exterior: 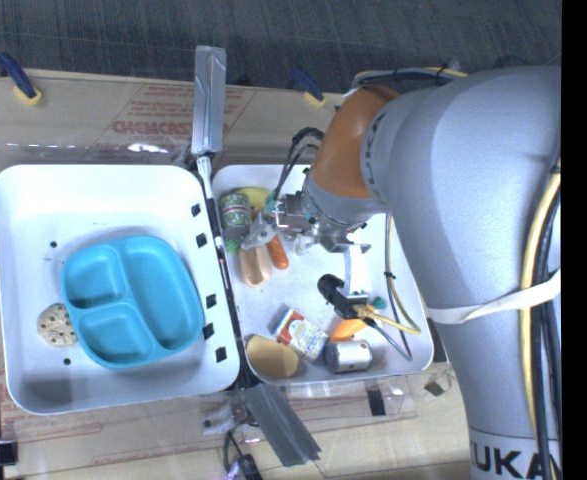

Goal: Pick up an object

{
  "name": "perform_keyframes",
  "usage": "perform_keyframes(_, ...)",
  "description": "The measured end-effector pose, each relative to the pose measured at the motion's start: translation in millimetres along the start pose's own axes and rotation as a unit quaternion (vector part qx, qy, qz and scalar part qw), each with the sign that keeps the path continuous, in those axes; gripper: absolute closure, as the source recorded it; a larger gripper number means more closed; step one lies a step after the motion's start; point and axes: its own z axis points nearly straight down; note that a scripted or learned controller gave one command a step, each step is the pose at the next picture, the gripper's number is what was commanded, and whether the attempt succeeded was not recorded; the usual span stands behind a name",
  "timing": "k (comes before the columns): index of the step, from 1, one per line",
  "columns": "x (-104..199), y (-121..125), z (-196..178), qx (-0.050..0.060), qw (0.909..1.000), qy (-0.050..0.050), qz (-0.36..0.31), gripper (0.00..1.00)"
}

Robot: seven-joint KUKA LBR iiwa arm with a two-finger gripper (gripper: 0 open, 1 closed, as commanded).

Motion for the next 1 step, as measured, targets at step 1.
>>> perform_keyframes(1, 0.6, 0.2, -10.2, 0.001, 1.0, 0.0, -0.003, 1.0)
